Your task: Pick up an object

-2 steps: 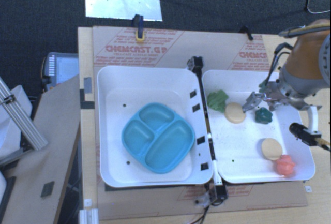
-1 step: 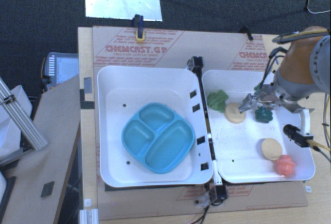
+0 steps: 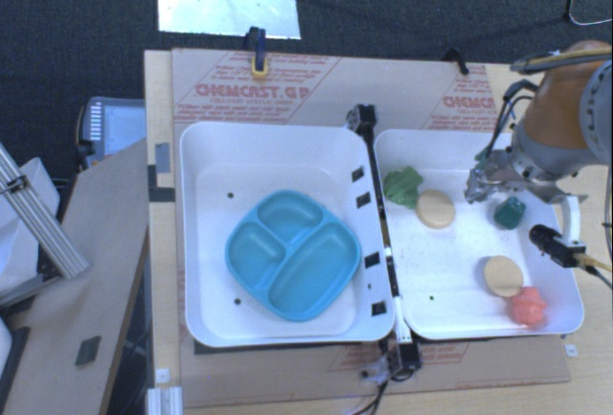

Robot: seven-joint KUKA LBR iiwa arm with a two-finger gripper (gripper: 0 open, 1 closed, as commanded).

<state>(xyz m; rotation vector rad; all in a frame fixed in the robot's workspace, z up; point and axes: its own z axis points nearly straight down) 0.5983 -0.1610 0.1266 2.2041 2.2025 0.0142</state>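
Highest over the right bin [image 3: 450, 284], your pincer [image 3: 484, 185] hangs low, and you cannot tell whether it is released or clenched. A teal block [image 3: 509, 211] lies just beside it. A tan disc [image 3: 436, 209] and a green lump [image 3: 403, 184] sit toward the divider. A second disc [image 3: 502, 275] and a pink lump [image 3: 527, 307] lie nearer the front rim. A blue plate [image 3: 292, 253] rests in the left bin [image 3: 211, 202].

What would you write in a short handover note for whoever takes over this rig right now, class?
Gripper: low over the right bin, beside the dark green toy; grip state unclear, nothing seen held.
Right bin: green toy, two beige discs, pink toy.
Left bin: blue divided plate.
Done: no pick yet.
Left: grasp and lift one object.
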